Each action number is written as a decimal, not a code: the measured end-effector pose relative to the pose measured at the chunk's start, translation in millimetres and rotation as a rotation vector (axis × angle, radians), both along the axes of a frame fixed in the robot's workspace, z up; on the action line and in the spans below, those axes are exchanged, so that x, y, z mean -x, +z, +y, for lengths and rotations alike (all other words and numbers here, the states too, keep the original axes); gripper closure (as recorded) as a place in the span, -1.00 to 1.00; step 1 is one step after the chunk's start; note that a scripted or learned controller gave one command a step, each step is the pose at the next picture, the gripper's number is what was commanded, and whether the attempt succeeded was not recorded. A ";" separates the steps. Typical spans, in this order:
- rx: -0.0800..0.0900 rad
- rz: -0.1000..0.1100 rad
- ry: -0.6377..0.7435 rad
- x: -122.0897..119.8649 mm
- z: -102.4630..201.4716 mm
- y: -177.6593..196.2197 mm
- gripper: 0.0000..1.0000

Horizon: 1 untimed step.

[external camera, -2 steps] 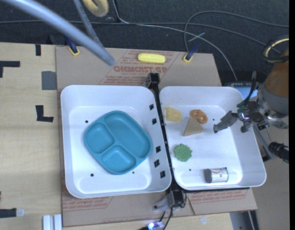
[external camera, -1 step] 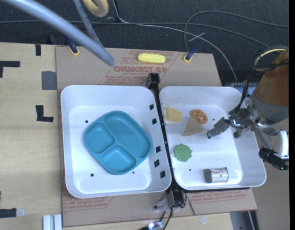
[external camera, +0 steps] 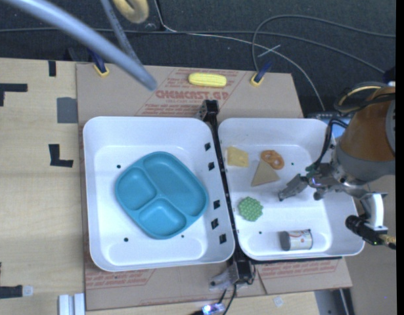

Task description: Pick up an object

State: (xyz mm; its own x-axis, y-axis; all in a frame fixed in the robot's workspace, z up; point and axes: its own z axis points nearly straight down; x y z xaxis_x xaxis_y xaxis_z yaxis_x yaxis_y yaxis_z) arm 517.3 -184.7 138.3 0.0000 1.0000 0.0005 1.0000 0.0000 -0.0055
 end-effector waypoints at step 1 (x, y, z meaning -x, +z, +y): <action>0.002 -0.004 0.001 0.2 0.6 -52.8 -1.00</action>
State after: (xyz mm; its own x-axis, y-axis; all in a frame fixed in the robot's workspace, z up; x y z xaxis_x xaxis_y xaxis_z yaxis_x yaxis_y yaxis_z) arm 517.1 -184.1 85.5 -0.0015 1.0000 -0.0015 1.0000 0.0015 -0.0012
